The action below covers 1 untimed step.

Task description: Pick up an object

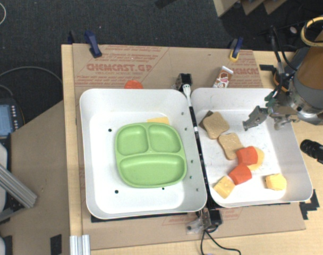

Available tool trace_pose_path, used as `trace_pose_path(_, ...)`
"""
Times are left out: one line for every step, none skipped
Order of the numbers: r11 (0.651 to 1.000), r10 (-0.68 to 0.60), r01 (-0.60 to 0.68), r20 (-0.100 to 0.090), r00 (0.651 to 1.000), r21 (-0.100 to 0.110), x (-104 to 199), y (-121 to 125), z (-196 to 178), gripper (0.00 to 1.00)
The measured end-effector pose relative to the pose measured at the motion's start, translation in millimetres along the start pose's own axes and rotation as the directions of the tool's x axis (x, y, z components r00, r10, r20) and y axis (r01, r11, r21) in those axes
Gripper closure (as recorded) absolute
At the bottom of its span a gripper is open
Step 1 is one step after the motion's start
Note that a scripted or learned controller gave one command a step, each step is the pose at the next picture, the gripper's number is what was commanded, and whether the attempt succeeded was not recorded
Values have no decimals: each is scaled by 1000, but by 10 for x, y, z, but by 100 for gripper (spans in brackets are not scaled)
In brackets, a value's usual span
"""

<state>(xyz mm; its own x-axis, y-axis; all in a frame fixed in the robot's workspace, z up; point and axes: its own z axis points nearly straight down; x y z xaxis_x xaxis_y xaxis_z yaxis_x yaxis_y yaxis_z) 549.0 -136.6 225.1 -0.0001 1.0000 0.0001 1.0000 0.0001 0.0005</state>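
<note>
I see the pickable pieces lying in the right bin (289,195): two tan bread-like slabs (215,124), one at the upper left of the bin and one just below it; two red blocks (247,155) near the middle, the lower one tilted; a yellow piece tucked against the upper red block; a yellow-orange cube (224,186) at the front left; and a yellow chunk (275,181) at the front right.

The claw (265,117) hangs over the upper part of the right bin, right of the top slab and apart from it. Its dark fingers look spread, one tip pointing left, with nothing between them. I see no contact with any piece.

The left bin (92,142) holds a green divided plate (150,154) with a yellow piece peeking out behind its far rim.

The board (119,62) under the bins carries red print reading "CHEMCAST G P", repeated at the far right. A small red-and-white carton (223,77) lies behind the right bin; I cannot read its label. Blue clamps (92,43) grip the board's far edge.
</note>
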Motion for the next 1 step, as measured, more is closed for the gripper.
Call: trace_pose_path(1000, 6, -6, -3, 1000, 10, -162, -745, 1472, 0)
